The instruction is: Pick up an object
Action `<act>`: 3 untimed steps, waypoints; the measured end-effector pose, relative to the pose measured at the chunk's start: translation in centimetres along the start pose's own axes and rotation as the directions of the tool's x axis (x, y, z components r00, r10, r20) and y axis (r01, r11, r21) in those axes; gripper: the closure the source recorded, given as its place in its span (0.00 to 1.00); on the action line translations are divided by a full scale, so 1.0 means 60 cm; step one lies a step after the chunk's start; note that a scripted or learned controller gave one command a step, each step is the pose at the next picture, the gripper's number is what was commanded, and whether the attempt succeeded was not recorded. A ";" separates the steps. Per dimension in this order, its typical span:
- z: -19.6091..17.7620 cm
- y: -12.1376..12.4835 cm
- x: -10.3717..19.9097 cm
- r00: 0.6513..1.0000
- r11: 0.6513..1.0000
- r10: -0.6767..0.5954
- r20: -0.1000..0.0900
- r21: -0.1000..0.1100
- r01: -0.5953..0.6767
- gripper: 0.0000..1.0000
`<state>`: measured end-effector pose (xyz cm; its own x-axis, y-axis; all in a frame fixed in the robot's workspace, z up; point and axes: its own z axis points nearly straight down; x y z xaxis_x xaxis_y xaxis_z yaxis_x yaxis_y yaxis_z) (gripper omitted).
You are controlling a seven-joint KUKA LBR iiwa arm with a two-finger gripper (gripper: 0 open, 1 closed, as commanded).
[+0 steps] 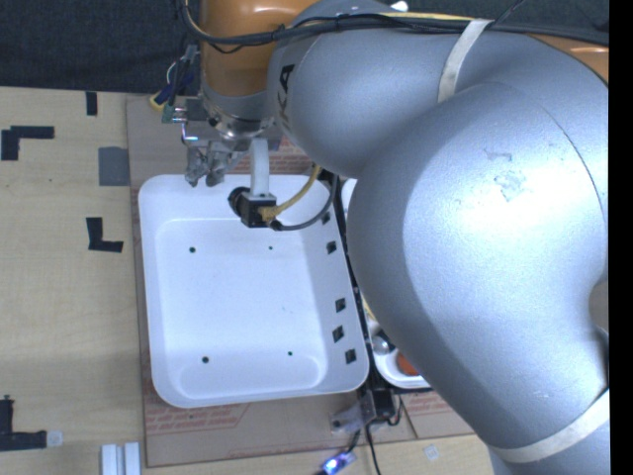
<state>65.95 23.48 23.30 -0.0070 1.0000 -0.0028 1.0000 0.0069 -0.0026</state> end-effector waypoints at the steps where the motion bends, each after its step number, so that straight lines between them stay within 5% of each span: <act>1: -0.015 0.000 0.001 1.000 1.000 -0.002 0.001 0.002 0.002 1.00; 3: -0.047 -0.001 0.002 1.000 1.000 -0.006 0.005 0.003 0.006 1.00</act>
<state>65.90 23.61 26.13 -0.0128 0.9999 -0.0075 0.9999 0.0128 -0.0061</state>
